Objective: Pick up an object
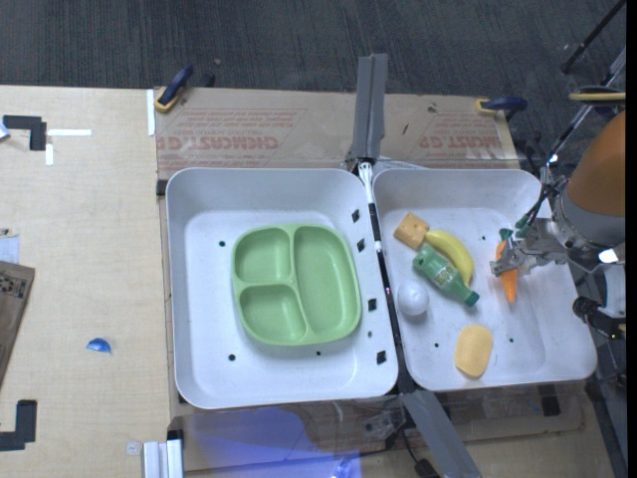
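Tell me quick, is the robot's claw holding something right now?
Gripper: right over the orange carrot in the right bin; whether it is holding it cannot be told.

the grey kuka arm with its orange band [602,172] comes in from the right edge, wrist bent low and pointing leftward. its two-finger metal gripper [510,259] sits at the end of that reach, tipped downward. the fingers are too small and cluttered to tell how they stand.
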`<state>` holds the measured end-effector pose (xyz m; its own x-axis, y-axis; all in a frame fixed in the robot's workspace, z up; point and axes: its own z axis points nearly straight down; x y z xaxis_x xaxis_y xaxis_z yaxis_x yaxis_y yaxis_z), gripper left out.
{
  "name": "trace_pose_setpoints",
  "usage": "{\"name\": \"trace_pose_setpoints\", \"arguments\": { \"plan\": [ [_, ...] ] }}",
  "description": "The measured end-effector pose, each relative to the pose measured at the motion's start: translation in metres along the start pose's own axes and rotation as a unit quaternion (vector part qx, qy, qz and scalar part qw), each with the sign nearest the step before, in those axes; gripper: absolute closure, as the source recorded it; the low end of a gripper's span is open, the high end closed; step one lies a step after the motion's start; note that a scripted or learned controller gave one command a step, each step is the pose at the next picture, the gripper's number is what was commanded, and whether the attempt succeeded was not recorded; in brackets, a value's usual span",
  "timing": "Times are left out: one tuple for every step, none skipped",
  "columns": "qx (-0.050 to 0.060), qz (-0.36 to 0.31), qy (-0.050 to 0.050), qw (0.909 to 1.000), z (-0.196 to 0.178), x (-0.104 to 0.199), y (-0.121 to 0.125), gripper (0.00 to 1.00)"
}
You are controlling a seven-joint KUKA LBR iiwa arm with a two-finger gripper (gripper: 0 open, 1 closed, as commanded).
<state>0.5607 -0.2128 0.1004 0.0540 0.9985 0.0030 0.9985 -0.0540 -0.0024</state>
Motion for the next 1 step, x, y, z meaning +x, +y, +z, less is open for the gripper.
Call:
{"name": "trace_pose_setpoints", "arguments": {
  "plan": [
    [-0.001,0.020,-0.002,0.9998,-0.1181,0.0959,0.0932,1.00]
  ]
}}
